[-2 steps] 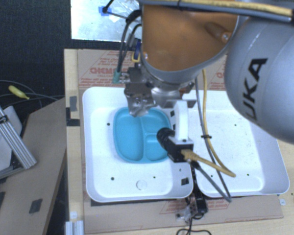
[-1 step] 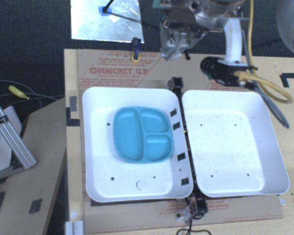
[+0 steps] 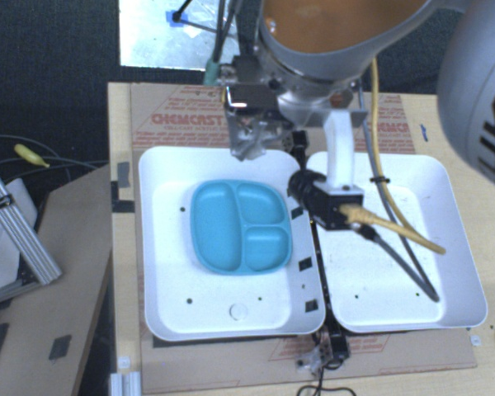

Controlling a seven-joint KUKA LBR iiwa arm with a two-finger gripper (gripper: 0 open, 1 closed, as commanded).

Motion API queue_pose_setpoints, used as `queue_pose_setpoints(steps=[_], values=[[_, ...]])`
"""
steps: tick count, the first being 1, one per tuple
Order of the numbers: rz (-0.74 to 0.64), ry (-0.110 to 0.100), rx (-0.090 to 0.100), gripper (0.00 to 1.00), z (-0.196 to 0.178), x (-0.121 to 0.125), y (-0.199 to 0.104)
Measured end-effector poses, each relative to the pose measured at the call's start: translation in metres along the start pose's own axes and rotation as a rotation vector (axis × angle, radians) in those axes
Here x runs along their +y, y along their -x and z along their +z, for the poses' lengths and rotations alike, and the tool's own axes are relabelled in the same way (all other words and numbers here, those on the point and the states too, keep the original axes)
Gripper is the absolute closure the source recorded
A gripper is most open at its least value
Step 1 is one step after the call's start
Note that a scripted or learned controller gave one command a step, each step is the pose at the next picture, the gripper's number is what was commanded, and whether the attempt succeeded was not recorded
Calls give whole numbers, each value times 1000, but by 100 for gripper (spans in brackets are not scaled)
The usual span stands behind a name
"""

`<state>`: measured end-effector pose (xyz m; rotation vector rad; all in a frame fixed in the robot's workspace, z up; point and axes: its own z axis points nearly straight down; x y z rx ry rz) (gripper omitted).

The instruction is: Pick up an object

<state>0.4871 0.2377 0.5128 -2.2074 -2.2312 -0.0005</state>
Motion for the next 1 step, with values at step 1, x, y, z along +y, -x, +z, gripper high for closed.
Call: queue_pose_setpoints(steps=[1], values=[[19,1,-4,100,27,-1,95]])
